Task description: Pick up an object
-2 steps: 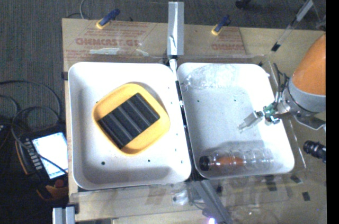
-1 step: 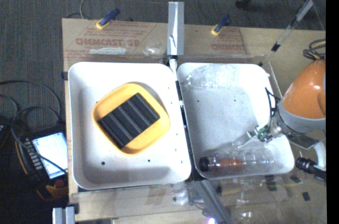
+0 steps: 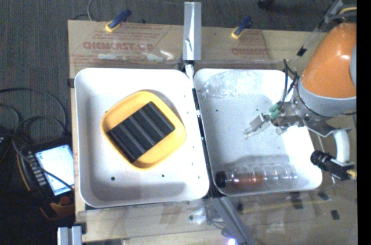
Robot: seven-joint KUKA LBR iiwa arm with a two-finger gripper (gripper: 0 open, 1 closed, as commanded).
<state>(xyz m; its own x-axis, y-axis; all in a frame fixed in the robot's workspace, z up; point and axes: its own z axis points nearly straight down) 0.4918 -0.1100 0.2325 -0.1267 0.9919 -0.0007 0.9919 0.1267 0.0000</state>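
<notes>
Gripper (image 3: 259,122) low over the right bin (image 3: 232,139), reaching in from the right, tips pointing left toward the bin's middle. Cannot tell how the gripper stands; too small and pale against the white floor. Nothing visibly held. Behind it, grey wrist with the orange band (image 3: 331,64) rising at the right edge.

Clear plastic bottle (image 3: 258,176) lying on its side along the right bin's near wall, dark cap to the left, a little brownish liquid inside; well apart from the gripper, below it in the view. Crumpled clear film (image 3: 232,86) in the far left corner of the same bin.

In the left bin (image 3: 93,180), yellow tray with dark ribbed insert (image 3: 144,128), tilted, roughly central.

Bins side by side, touching along the middle rim, on a brown bench (image 3: 116,44). Two blue-and-yellow clamps (image 3: 117,20) at the bench's far edge. Cables and a small lit screen (image 3: 52,165) on the floor at left.
</notes>
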